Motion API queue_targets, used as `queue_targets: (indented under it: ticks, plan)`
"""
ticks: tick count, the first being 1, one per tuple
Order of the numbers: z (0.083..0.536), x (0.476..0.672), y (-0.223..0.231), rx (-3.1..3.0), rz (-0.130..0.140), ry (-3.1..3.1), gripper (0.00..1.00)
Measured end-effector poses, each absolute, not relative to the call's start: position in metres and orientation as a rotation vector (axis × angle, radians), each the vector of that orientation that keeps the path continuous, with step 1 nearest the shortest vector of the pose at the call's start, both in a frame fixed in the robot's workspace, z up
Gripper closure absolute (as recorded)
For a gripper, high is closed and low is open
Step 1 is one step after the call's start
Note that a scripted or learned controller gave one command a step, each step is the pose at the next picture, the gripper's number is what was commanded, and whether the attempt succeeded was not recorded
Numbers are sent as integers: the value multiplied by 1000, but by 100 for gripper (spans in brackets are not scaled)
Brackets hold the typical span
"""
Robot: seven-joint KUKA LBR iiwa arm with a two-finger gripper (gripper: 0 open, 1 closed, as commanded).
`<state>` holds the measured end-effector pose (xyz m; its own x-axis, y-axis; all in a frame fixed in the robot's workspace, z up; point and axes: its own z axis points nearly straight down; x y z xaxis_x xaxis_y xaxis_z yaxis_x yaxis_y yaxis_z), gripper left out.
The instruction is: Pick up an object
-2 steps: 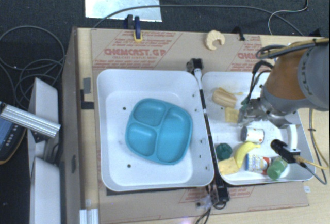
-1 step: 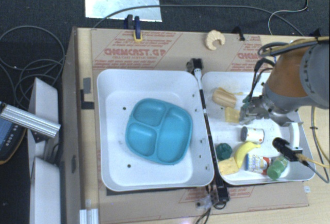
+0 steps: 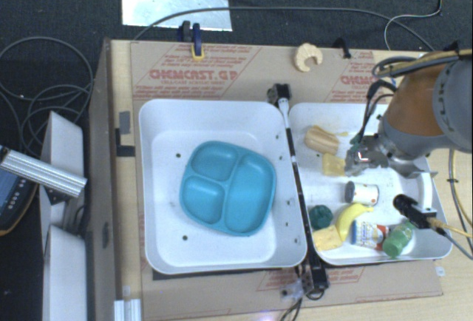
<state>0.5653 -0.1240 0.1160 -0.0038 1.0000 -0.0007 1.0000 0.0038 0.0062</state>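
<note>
The right bin (image 3: 414,259) holds several small objects. A tan bread-like block (image 3: 321,139) lies at its upper left, with a yellow wedge (image 3: 334,165) just below it. My gripper (image 3: 361,157) hangs over the middle of this bin, right beside the yellow wedge and above a white cylinder (image 3: 362,194). Along the front lie a banana (image 3: 350,217), a dark green lump (image 3: 320,217), a yellow piece (image 3: 328,239), a printed tube (image 3: 366,234) and a green bottle (image 3: 399,239). Nothing shows between the gripper's tips.
The left bin (image 3: 159,164) holds a blue divided plate (image 3: 226,187). A pale croissant-shaped toy (image 3: 308,56) lies on the bench behind the right bin. A ridge (image 3: 293,164) divides the two bins. The arm (image 3: 417,109) enters from the right.
</note>
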Motion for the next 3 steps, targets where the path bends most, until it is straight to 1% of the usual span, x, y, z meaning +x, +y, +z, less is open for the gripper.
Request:
queue_targets:
  ticks: [1, 2, 3]
  plan:
    - [116, 565, -124, 2214, 6, 2222, 0]
    - [84, 539, -128, 2220, 0, 2222, 0]
    - [85, 576, -99, 2215, 3, 2225, 0]
